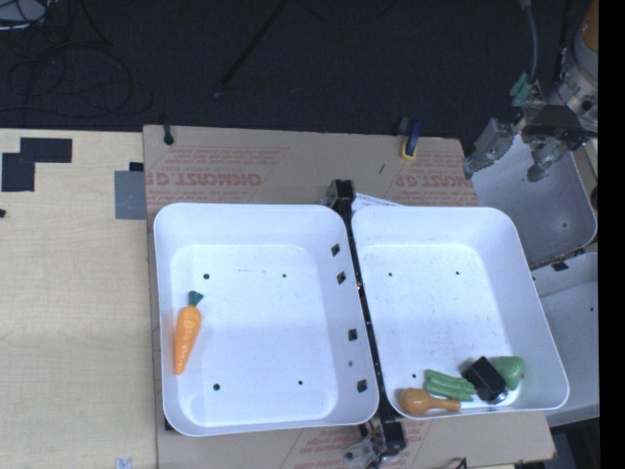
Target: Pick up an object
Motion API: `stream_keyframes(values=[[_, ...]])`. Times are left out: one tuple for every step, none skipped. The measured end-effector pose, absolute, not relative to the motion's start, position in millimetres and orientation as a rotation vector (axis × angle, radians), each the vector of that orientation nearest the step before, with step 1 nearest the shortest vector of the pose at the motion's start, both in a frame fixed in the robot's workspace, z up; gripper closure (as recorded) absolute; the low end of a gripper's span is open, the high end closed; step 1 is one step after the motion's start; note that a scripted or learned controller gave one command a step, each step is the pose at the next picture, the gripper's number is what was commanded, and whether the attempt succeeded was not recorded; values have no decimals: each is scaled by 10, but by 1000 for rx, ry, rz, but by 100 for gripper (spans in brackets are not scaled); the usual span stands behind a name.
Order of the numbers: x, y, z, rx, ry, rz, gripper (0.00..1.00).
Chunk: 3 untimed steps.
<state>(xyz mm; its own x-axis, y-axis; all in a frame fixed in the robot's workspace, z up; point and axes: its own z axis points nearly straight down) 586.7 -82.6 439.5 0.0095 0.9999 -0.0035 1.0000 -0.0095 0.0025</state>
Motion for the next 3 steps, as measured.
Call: stream_keyframes(values=[[5888,-766,4454,2220,2225,-6,100],[5816,-455,5440,2213,2222,9,100],[6240,-1149,5359,2228,2216,-7,100]])
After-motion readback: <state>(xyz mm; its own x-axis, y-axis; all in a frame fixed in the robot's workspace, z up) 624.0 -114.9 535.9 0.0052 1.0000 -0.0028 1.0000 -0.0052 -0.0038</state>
